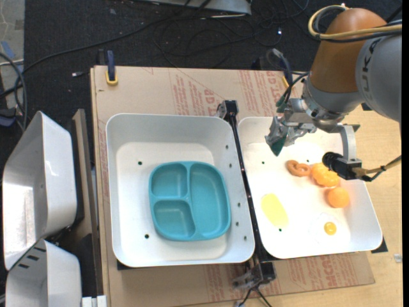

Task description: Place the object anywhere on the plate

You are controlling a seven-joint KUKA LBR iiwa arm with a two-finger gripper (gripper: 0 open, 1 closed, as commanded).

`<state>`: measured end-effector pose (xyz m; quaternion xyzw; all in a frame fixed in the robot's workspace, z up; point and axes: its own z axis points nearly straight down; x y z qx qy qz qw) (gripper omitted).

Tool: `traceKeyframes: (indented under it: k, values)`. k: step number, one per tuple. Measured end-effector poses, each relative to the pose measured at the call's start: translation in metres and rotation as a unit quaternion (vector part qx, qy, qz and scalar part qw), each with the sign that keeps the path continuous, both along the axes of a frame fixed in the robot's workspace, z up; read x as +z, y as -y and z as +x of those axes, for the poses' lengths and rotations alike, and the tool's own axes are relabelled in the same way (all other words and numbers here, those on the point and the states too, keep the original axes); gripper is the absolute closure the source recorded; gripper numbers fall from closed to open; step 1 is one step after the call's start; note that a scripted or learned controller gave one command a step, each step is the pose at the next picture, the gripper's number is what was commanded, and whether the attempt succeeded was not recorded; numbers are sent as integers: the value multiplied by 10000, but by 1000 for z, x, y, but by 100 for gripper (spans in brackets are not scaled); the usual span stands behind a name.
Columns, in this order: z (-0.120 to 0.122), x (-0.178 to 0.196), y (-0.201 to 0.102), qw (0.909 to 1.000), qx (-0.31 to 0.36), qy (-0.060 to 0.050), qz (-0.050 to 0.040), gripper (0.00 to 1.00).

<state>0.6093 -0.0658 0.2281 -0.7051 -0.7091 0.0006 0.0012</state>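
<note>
Left bin (121, 171): teal plate (189, 201), three compartments; right bin (367, 226): orange pieces (327, 176), yellow piece (273, 208), small ring (296, 167); gripper (278, 143) above its far-left corner, finger state cannot be told.

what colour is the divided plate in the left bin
The plate is teal, a light blue-green all over, seen plainly in the camera view from above.
</note>
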Motion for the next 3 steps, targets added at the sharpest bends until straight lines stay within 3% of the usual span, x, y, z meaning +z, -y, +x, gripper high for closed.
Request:
traceKeyframes:
  k: [3]
  values:
    - [-80, -14, -126, 10000, 4, -9, 0, 100]
